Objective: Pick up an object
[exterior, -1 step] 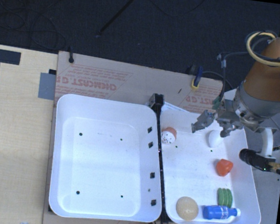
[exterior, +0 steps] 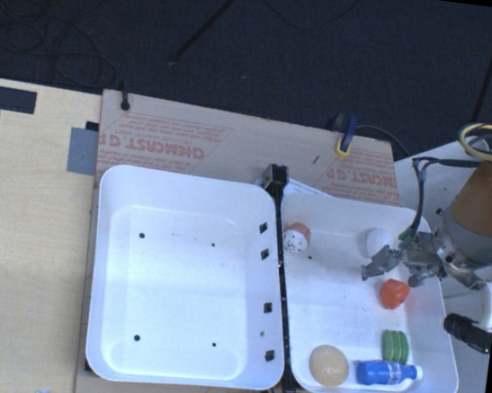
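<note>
My gripper (exterior: 395, 267) hangs over the right bin (exterior: 344, 277) near its right side, fingers spread and open, nothing between them. Just below it lies an orange-red ball (exterior: 394, 294). A white ball (exterior: 379, 241) rests behind the gripper, toward the bin's back wall. A small white-and-orange speckled object (exterior: 295, 238) sits at the bin's back left. At the front lie a beige egg-shaped ball (exterior: 329, 364), a blue bottle (exterior: 389, 374) on its side and a green ridged object (exterior: 395, 345).
The left bin (exterior: 181, 273) stands beside the right one, joined by a black divider with clips (exterior: 273, 277). Both bins rest on a cardboard sheet (exterior: 226, 147). Cables and a yellow ring (exterior: 486, 138) sit at the far right.
</note>
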Robot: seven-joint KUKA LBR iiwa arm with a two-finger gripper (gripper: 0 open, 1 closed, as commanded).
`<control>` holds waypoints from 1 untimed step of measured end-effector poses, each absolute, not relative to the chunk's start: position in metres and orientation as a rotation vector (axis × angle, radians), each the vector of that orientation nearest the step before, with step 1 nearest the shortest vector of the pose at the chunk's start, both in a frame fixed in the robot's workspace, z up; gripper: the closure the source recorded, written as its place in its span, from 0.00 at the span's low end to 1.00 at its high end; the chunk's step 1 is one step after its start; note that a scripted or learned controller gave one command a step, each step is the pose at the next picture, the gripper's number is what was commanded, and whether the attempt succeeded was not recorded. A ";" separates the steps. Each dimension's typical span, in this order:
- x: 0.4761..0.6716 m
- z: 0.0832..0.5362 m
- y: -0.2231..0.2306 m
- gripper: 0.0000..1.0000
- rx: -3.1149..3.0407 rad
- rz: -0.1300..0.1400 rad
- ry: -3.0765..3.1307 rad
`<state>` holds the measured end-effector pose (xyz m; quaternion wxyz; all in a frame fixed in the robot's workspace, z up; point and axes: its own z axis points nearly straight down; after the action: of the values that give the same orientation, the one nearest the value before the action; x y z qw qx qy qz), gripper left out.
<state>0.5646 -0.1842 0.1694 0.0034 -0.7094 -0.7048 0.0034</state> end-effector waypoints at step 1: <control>0.488 0.085 -0.215 0.00 -2.225 0.003 -2.210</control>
<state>0.4876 -0.2148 0.0848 0.0027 -0.7095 -0.7047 0.0008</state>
